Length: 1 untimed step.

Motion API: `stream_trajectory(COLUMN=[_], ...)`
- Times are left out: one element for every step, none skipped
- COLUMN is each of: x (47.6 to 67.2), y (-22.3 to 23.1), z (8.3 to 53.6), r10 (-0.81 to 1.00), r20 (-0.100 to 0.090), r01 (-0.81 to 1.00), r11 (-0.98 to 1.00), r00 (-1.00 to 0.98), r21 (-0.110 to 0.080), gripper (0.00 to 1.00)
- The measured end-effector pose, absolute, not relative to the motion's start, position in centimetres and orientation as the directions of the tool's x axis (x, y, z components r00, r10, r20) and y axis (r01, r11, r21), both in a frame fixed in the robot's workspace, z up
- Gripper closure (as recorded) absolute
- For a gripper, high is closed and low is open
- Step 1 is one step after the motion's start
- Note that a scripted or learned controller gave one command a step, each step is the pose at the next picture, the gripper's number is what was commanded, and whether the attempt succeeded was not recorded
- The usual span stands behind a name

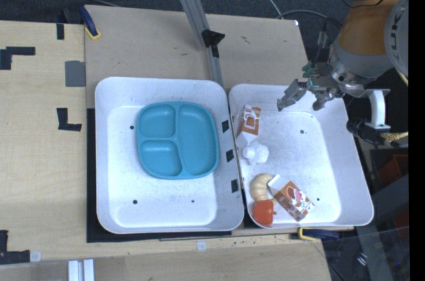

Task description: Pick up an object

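Resting at the near edge of the right white bin (345,160): a small red rounded object (263,212), touching a tan bread-like piece (261,185) and a red-and-white carton (293,200). Farther back are lying a white crumpled item (255,153) and a brown-and-white packet (250,120). Claw (307,98) is hovering over the bin's far end, fingers spread, gripping nothing. Left white bin (113,140) is carrying a blue divided plastic tray (178,140).

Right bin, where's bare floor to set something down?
In the right bin, floor is bare from the gripper down the outer wall. The inner side is crowded: packet, white lump, croissant, red piece, carton.
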State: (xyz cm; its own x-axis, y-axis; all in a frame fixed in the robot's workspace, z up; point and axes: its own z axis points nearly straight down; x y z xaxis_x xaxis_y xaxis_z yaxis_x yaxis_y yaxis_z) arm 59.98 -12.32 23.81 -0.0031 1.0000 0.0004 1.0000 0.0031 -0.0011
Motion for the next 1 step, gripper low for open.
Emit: stream_trajectory(x=[59.98], y=[-12.32], z=[23.82], r10=[1.0], r20=[0.001], r01=[1.0], r11=[0.003], r00=[-0.003], r21=[-0.001], gripper=[0.0])
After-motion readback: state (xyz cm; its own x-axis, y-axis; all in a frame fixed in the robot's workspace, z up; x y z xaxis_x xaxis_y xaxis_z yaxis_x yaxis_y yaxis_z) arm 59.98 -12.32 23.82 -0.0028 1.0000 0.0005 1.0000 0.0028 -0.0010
